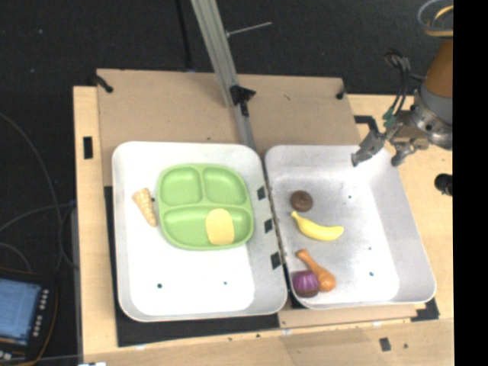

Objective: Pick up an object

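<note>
Banana (316, 229), centre right, appears light, rigid, smooth; grip across its middle. Tool (379, 152), upper right, spread wide, holding nothing.

2 bins (137, 296), 1 tray (171, 181), 6 toy foods: banana (319, 229), etc.

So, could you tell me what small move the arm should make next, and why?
Probably move the gripper down and toward the banana. The open gripper holds nothing and hangs over the right bin's far corner, while the banana lies apart from the brown round object.
</note>
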Controlling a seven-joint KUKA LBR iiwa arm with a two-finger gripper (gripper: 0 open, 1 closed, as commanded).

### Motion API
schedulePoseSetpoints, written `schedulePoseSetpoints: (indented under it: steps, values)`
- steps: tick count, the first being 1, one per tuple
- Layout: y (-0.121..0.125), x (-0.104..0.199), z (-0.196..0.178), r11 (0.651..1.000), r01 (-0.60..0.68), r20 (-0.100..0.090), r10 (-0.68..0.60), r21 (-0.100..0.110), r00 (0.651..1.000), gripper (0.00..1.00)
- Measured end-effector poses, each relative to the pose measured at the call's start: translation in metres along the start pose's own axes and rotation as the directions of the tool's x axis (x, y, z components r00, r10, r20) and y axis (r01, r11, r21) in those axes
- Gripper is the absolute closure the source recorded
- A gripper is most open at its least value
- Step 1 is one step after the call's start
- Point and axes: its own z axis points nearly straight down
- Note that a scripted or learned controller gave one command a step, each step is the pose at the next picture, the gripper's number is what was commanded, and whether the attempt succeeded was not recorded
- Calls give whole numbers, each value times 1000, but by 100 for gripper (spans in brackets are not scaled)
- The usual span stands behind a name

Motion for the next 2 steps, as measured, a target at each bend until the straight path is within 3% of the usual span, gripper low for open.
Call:
schedulePoseSetpoints:
  steps: [1, 2]
  values:
    - [0, 0, 0, 1000, 1, 1, -1, 0, 1000, 0]
    - [5, 8, 54, 1000, 1, -1, -1, 5, 1000, 0]
